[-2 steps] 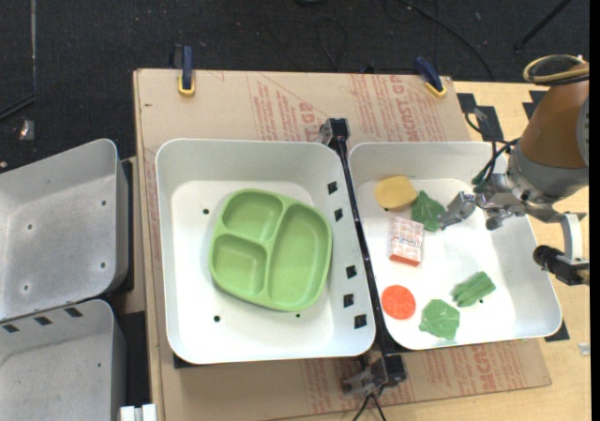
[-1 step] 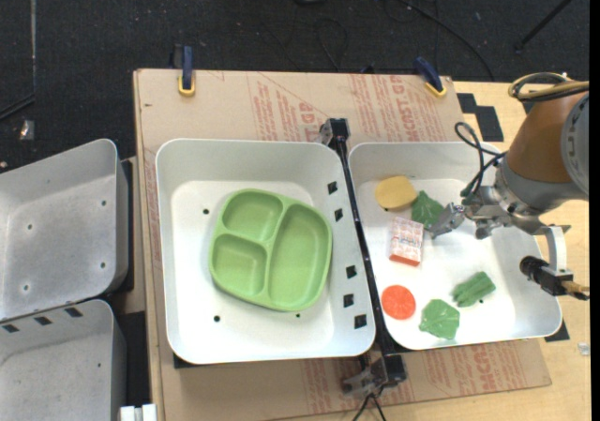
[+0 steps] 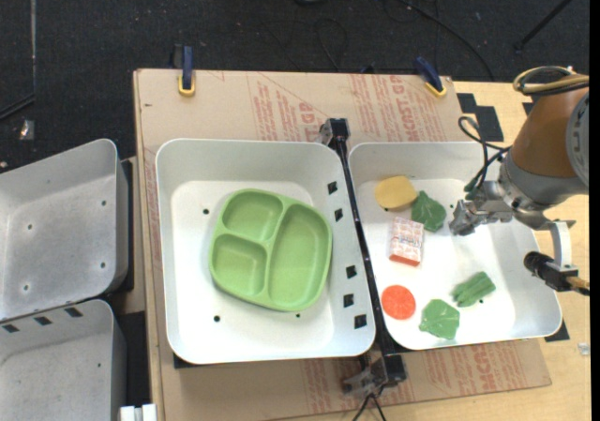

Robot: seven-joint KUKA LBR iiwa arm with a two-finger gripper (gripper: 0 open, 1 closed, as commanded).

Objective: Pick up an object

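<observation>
**Two bins, one loaded with small objects**

The left bin [image 3: 178,250] holds a green divided plate [image 3: 271,249]. The right bin [image 3: 525,316] holds a yellow disc [image 3: 395,191], a red-and-white box [image 3: 406,242], an orange disc [image 3: 398,301] and three green pieces [image 3: 429,211] [image 3: 473,289] [image 3: 440,319]. Both bins sit on a cardboard-covered tabletop [image 3: 253,100] above dark floor [image 3: 84,25]. The hand [image 3: 466,219] hangs just beside the upper green piece; whether it is open or closed I cannot tell.

Arm [image 3: 548,142] in from right, orange band up top, wrist bent down, tool [image 3: 466,219] low.
</observation>
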